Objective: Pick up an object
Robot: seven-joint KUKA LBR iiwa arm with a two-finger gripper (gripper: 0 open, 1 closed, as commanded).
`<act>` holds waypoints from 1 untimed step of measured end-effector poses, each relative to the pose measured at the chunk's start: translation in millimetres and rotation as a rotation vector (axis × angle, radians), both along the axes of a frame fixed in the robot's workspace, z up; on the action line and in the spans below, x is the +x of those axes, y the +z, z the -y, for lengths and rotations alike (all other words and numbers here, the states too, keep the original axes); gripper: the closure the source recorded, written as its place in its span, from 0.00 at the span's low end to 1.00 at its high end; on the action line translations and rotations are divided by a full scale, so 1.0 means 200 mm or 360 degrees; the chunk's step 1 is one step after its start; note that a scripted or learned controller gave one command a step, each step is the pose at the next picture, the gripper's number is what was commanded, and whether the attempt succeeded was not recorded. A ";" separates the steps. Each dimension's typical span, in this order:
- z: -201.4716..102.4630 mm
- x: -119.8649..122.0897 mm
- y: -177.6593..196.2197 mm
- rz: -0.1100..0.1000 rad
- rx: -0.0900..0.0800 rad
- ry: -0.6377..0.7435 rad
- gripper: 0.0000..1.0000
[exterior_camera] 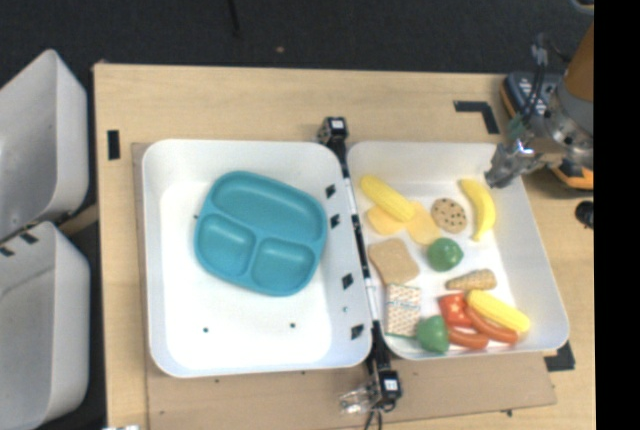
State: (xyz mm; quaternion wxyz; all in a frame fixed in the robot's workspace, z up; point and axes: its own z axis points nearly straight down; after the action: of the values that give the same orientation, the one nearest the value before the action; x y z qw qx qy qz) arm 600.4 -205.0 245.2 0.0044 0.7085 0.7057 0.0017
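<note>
The right bin (535, 248) holds several toy foods. Among them are a yellow corn cob (387, 198), a chocolate-chip cookie (450, 214), a banana (481, 206), a green ball (444, 253), a slice of toast (394, 261), a patterned cracker (404, 308), a red pepper (459, 319) and a yellow-and-orange hot dog (498, 314). My gripper (503, 168) hangs over the bin's far right corner, just above and right of the banana. Nothing is seen in its grasp.
The left bin (165, 318) holds a teal divided plate (260, 232). A row of black clips (350, 248) runs along the wall between the two bins. White padded shapes (35, 208) stand off the bench's left edge. The arm's grey wrist (560, 118) reaches in from the right.
</note>
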 end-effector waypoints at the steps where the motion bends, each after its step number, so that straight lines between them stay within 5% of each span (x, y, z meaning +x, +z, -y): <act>1: 0.01 0.00 -0.02 -0.0008 0.0000 0.0000 1.00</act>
State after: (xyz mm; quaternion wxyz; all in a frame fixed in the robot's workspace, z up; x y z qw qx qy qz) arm 601.0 -206.4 241.9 0.0025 0.7084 0.7058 0.0001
